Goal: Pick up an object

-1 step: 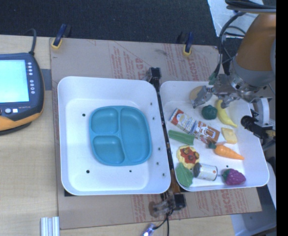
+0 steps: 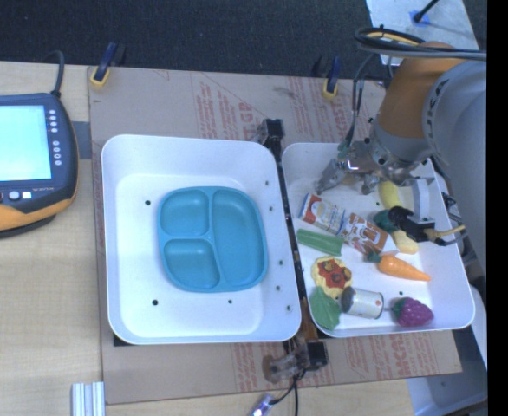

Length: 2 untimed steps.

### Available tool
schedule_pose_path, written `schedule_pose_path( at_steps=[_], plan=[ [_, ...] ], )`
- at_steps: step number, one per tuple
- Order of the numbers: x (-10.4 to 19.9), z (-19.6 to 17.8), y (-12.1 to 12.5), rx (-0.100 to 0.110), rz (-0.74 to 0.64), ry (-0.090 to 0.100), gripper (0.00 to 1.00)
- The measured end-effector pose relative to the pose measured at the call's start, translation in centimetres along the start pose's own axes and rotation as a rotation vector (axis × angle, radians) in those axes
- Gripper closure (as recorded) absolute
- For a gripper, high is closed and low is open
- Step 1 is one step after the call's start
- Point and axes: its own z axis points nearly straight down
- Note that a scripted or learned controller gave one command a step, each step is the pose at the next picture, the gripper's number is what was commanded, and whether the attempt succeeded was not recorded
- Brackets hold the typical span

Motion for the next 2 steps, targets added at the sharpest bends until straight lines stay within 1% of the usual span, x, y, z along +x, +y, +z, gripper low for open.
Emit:
schedule_pose_path(
  at_steps=[1, 2],
  plan=[
    [-2.1, -2.7, -6.5, -0.003, 0.002, -0.001, 0.00],
    [1.1, -0.2, 0.1, -0.004, 0.001, 0.001, 0.00]
  ],
)
